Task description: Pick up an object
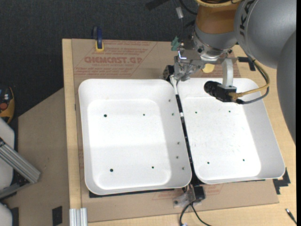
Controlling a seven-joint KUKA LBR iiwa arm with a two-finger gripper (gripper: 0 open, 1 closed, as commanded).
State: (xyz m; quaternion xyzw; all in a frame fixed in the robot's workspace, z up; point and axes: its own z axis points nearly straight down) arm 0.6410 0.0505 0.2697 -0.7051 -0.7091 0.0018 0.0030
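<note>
The grey KUKA arm with its orange band (pixel 214 13) is reaching in from the right and hanging its metal end effector (pixel 181 72) over the far rim where the two bins are meeting. It is sitting there apparently because that corner is where the only likely target is lying. A small pale yellow item (pixel 208 68) is showing just beside the end effector, at the far edge of the shallow white right-hand bin (pixel 273 145). It may be the object to be picked, though the view is too poor to be sure it is not part of the rig. Whether the end effector is wide, narrow or holding anything cannot be told from this angle.

A black cylindrical fitting with an orange-tinted cable (pixel 217 90) is hanging below the wrist over the right bin's far end. The shallow white left-hand bin (pixel 84 126) is lying touching its neighbour along a dark seam. Both bins are resting on a tan printed board (pixel 117 55), which a blue clamp (pixel 98 33) is pinning to the bench at the far left.

Room is looking tight at the corner, where the raised rims, the seam and the hanging cable are crowding any descent. The near halves of both bins are offering open space for a retreat.
</note>
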